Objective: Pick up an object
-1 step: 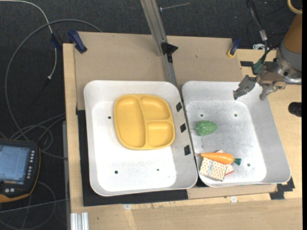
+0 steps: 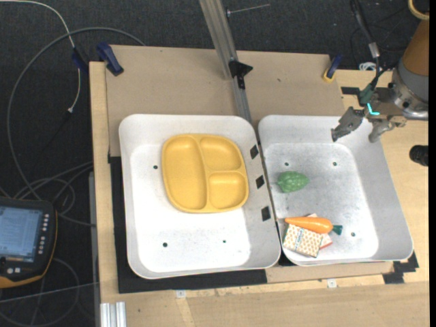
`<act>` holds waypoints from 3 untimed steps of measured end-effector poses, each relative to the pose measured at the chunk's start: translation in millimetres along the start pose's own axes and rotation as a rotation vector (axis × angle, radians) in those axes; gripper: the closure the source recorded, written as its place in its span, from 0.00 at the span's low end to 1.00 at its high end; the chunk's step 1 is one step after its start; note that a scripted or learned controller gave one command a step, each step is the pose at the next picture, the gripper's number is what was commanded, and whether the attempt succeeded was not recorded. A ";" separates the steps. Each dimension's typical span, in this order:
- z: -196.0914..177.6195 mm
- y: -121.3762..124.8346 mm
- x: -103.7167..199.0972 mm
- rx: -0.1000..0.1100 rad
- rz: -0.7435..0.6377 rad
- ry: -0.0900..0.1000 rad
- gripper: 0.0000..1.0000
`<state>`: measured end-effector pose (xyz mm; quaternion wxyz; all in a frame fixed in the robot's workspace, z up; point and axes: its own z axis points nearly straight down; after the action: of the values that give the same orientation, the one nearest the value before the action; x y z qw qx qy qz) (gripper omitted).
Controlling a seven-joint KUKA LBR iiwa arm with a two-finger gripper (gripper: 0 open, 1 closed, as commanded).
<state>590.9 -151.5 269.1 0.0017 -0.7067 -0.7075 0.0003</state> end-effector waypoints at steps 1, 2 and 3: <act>55.7 -10.0 -2.4 0.005 0.002 0.000 0.00; 113.9 -10.9 -0.7 0.005 0.001 0.001 0.00; 176.4 -11.2 -5.0 0.006 0.001 0.001 0.00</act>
<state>579.3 -156.1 92.8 0.0040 -0.7071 -0.7071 0.0021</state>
